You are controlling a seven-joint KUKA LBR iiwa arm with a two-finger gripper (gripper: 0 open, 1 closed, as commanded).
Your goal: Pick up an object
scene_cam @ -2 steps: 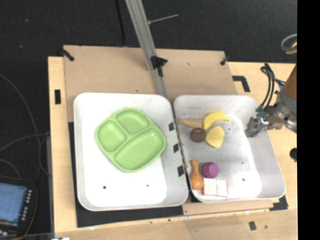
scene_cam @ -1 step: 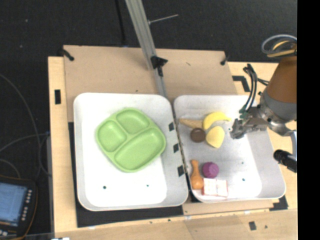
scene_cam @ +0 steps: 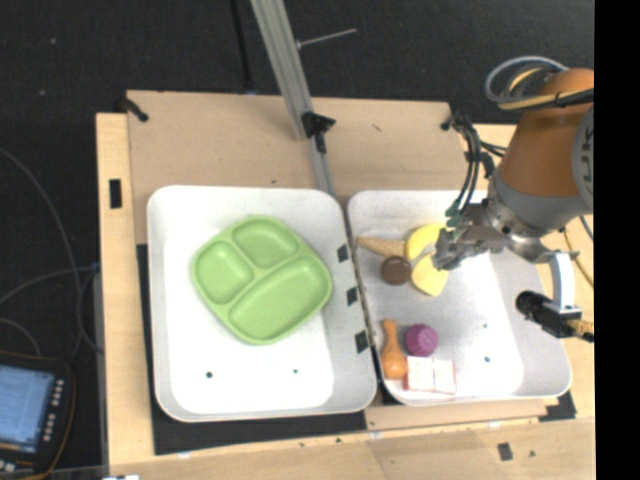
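Note:
In the right bin lies a yellow banana-shaped toy beside a tan cone with a brown scoop. My gripper hangs right over the yellow toy's upper right part, low and close to it; whether it touches is unclear. Nearer the front of the same bin lie a purple piece, an orange carrot-like piece and a white block with red marks. The gripper body hides part of the yellow toy.
The left bin holds a green divided plate. A grey metal pole slants up from the bench behind the bins. Bare white floor lies in the right bin's right half.

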